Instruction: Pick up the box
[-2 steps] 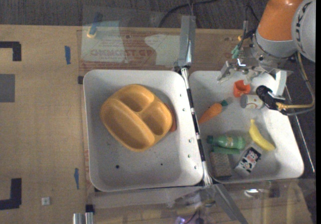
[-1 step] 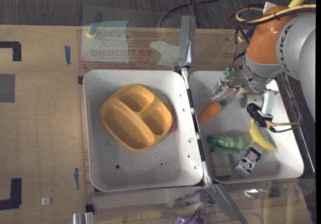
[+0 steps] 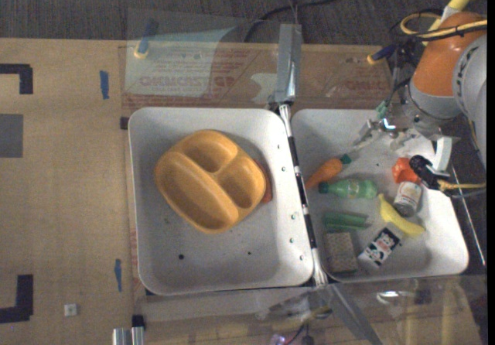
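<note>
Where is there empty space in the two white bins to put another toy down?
Left bin: bare floor all around the yellow divided plate, widest along the near edge. Right bin: crowded near the carrot, green bottle, banana and box; its far-left corner is bare.

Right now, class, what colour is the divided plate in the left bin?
Yellow-orange all over; the divided plate shows best in the camera view, looking down into the left bin.
</note>
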`<state>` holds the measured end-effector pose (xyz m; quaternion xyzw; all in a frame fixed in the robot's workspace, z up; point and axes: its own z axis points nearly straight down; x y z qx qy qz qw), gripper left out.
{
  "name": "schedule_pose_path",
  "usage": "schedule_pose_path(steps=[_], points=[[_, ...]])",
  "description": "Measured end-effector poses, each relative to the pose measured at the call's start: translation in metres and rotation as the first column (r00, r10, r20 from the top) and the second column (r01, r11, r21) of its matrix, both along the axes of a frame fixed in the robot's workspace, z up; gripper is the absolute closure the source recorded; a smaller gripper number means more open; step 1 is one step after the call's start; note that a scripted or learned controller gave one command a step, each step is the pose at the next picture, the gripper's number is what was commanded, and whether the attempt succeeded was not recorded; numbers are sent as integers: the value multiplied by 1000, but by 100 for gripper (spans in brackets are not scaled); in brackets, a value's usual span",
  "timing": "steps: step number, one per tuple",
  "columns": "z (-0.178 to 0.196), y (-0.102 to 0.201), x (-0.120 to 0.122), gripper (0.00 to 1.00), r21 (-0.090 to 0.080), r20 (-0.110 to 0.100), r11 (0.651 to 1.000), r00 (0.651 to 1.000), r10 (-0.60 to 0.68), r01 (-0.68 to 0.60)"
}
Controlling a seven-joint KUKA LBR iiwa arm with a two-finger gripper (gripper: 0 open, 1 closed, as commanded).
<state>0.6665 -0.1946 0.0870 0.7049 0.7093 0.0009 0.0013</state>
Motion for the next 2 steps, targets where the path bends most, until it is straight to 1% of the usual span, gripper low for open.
schedule_pose_path(steps=[1,2], points=[[13,0,2,100,-2,6,1000,1000,1,-1],[49,92,-21,100,1,-2,999,999,40,-40]])
